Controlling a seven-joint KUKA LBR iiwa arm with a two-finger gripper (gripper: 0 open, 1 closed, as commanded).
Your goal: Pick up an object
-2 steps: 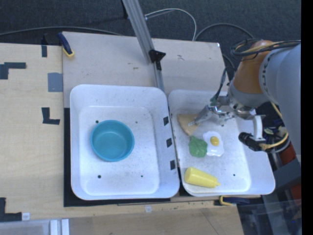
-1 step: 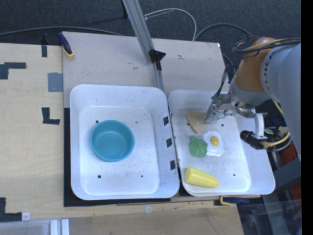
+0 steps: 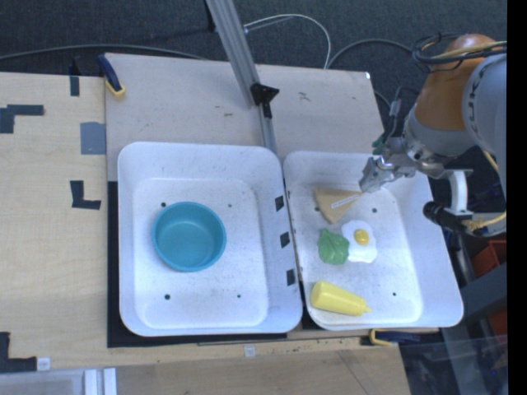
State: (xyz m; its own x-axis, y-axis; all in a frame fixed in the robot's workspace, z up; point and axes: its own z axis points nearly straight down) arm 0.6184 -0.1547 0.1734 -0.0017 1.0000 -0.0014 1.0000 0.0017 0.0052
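The gripper (image 3: 372, 176) hangs low over the right bin (image 3: 436, 303), its tip right by the upper right corner of the tan wedge (image 3: 333, 203). How far its fingers stand apart I cannot tell from this angle, and nothing shows between them, so I call it empty-handed.

The wedge lies flat in the upper part of the bin, looking like the nearest candidate. Just below it sit the fried egg (image 3: 360, 242) and the green leafy piece (image 3: 333, 247), touching each other, and the yellow piece (image 3: 337, 299) rests near the front rim, apart from the rest.

What could go wrong — the tip is at the wedge's edge, not over its middle. A close from here may only nip the thin corner, and the piece could pivot or slide out across the slick white floor. A flat slab also gives the fingers little to bite, so they may scrape the bin bottom and come up with nothing. Push down too far left and the wedge could be shoved onto the egg.

Room for moving — the bin's right half is open floor, and there is free space behind the gripper toward the back rim. Leftwards the ridge where the two bins meet is close beyond the wedge. The left bin (image 3: 132, 220) holds a blue bowl (image 3: 189, 235), well apart from all this.
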